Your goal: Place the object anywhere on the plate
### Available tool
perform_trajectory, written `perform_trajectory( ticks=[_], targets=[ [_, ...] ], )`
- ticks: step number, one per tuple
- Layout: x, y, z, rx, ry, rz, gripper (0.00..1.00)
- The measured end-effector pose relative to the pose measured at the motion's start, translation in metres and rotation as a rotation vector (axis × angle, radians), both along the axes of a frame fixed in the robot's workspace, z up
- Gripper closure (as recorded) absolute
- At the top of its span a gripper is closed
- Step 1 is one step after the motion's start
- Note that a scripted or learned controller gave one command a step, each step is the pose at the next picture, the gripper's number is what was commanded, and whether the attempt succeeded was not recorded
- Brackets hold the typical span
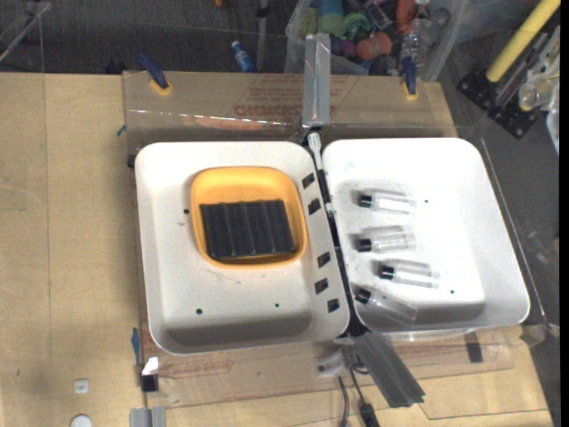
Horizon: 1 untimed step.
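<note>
Black ribbed block (247,229) lies flat in the hollow of the yellow plate (244,177) in the left bin (169,314), apparently already delivered, while four capped vials (387,202) wait in the right bin (462,172); the tool's state cannot be told.

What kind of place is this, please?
Probably a robotics lab: two white bins clamped on a bench, clear vials beside an orange plate, and a crate of toys behind.

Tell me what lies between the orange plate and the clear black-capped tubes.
In the camera view, the bins' meeting rims with black clips separate the orange plate from the clear black-capped tubes.
</note>
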State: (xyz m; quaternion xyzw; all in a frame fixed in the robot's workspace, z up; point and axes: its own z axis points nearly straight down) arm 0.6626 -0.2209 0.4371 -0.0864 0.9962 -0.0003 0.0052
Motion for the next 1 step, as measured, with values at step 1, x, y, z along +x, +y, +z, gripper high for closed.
perform_trajectory(
  ticks=[1],
  targets=[
    [0.0057, 0.0001, 0.0000, -0.003, -0.001, 0.364, 1.00]
  ],
)
